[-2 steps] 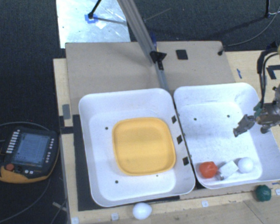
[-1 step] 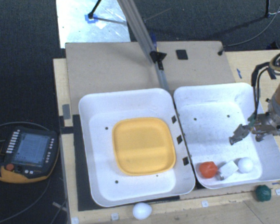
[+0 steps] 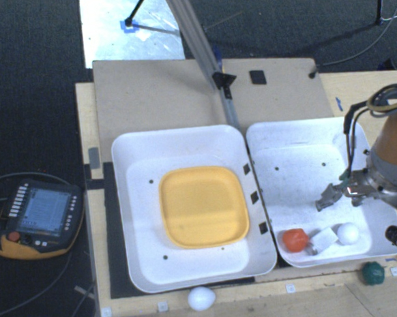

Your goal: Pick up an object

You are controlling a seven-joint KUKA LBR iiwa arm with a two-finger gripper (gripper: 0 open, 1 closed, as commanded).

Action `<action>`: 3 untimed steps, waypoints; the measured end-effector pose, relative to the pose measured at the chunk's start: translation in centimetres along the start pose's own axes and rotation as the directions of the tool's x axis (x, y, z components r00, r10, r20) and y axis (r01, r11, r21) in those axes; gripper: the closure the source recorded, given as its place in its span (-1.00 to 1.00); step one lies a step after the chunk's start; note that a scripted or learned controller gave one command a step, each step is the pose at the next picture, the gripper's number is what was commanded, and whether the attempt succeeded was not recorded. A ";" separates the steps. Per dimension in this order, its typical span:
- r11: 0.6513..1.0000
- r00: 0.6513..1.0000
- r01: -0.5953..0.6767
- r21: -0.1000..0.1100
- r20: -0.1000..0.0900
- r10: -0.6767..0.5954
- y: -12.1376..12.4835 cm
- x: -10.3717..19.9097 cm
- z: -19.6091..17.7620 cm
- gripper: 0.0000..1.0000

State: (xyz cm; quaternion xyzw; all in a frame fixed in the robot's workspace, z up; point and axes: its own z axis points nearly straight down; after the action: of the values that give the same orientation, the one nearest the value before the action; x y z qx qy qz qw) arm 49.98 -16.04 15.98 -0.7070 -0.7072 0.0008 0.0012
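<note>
Two white bins sitting side by side: left bin [image 3: 129, 194] carrying yellow plate [image 3: 204, 206]; right bin [image 3: 290, 150] holding red ball [image 3: 294, 240], small white block [image 3: 322, 239], white ball [image 3: 347, 233] along near edge. Gripper [image 3: 330, 197] hovering above them, nothing seen between fingers, jaw gap too blurred to judge. Arm [image 3: 396, 152] running off right edge.

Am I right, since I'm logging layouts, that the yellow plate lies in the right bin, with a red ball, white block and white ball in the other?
Not quite: the camera view shows the yellow plate in the left bin. The red ball, white block and white ball lie in the right bin.
</note>
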 end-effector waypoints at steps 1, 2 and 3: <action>1.000 1.000 0.000 0.000 0.000 0.000 0.0 0.6 4.4 -1.00; 1.000 1.000 0.000 -0.004 0.001 0.000 0.1 0.6 3.1 1.00; 1.000 1.000 0.001 -0.008 0.002 -0.001 -0.3 0.9 -3.0 1.00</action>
State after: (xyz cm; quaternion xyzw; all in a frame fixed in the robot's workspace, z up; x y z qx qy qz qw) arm 49.74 -15.14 18.95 -0.7068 -0.7074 -0.0015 -0.0022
